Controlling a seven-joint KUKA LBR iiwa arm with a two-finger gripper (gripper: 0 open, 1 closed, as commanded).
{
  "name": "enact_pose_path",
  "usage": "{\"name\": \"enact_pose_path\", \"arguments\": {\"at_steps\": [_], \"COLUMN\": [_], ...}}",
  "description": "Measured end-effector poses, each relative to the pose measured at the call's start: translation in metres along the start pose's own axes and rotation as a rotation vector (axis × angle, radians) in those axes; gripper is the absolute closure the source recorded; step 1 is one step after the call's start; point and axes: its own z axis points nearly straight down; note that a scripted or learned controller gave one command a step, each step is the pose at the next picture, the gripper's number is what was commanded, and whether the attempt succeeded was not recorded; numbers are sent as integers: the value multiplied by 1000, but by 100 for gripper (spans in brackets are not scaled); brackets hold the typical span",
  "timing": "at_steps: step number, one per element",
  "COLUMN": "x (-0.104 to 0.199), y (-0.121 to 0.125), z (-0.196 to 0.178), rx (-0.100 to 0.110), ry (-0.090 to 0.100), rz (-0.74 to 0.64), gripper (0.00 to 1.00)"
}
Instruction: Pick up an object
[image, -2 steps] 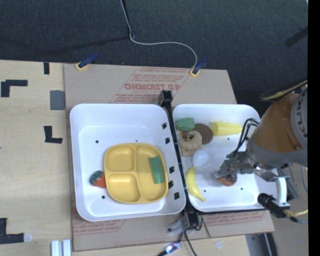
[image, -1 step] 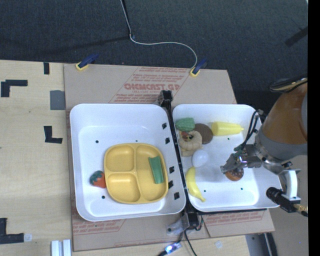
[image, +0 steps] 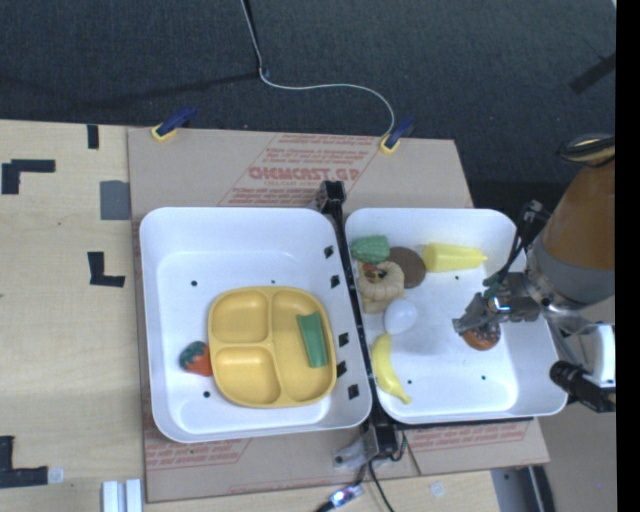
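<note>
The gripper (image: 478, 322) is covering most of a small brown object (image: 482, 339). Its kind is staying too small to tell.

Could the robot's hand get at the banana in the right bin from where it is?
Probably yes. The banana lies bare along the right bin's left wall, nothing on top. The hand sits over the same bin, open floor between. The close wall might hamper the grip.

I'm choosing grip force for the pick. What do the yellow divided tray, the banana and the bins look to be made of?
The yellow divided tray looks like moulded plastic: uniform colour, soft sheen, rounded compartment walls. The banana is probably a plastic toy, given its flat, even yellow, though real fruit can't be excluded. The left bin and right bin look like smooth white rigid plastic with rounded corners.
</note>
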Motion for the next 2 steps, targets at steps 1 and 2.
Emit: {"name": "enact_pose_path", "arguments": {"at_steps": [1, 2], "x": [55, 67], "y": [32, 47], "z": [-3, -5], "rx": [2, 3], "ry": [2, 1], "rz": [-7, -2], "gripper": [100, 100]}}
